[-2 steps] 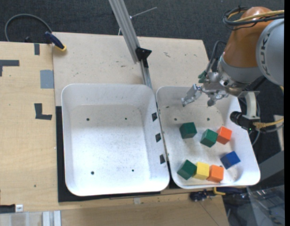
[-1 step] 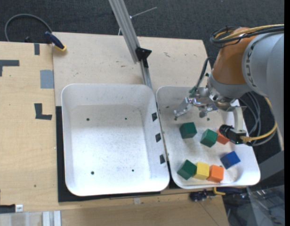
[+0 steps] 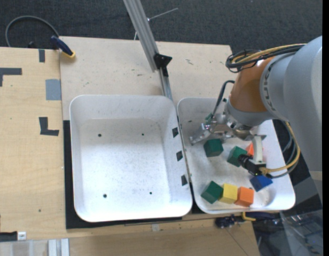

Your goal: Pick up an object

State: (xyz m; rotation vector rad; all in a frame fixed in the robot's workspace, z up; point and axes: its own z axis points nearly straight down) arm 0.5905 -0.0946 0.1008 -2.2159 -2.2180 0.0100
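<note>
1. The arm (image 3: 292,89) is being seen reaching in from the right, over the right bin (image 3: 192,111).
2. The gripper (image 3: 211,132) is being held low over the far-left part of this bin, near the wall that is shared with the left bin (image 3: 79,143).
3. Whether the gripper is open or closed cannot be told; the metal parts are too small and blurred.
4. A green block (image 3: 213,148) is lying just under the gripper, at its tip. It cannot be told whether the two are touching, so no hold is being claimed.
5. A second green block (image 3: 237,156) is lying just to the right of it, partly under the wrist.
6. Along the near edge of the right bin, three cubes are sitting in a row and touching: green cube (image 3: 211,191), yellow cube (image 3: 229,192), orange cube (image 3: 245,196).
7. A blue block (image 3: 260,182) is lying near the orange cube, close to the right rim.
8. Bare white floor is being shown between the gripper and the row of cubes.
9. A metal bar (image 3: 138,15) is running down from the top to the gap between the bins, so the far edge there is being narrowed.
</note>
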